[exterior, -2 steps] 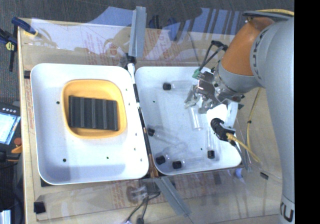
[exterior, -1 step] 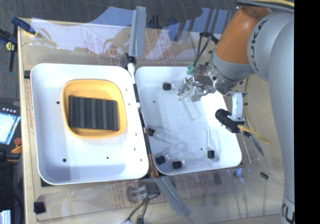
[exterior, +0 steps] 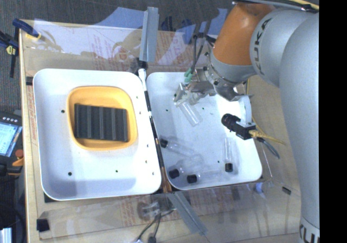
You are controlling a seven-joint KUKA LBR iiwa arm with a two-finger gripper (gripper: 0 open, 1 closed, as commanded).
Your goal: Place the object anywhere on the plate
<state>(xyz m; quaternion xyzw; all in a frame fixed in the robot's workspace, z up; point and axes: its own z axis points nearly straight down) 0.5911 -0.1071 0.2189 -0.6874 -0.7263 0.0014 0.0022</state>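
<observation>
The arm [exterior: 271, 46] reaches in from the right over the right bin [exterior: 246, 168], its orange band above the wrist. The gripper [exterior: 187, 95] hangs over the bin's upper left part; its fingers are clear plastic and hard to read against the white floor, so whether anything sits between them cannot be told.

Just below and to the right of the fingertips lies what looks like a clear tube [exterior: 192, 114], tilted, on the bin floor. Several more clear tubes with black caps lie in the same bin: one near the left wall [exterior: 169, 144], two along the lower edge [exterior: 174, 172] [exterior: 191, 178], and one upright-looking near the right wall [exterior: 228, 159].

The yellow plate [exterior: 81, 95] sits in the left bin [exterior: 54, 177], well apart from the gripper, carrying a dark ribbed block [exterior: 102, 122].
</observation>
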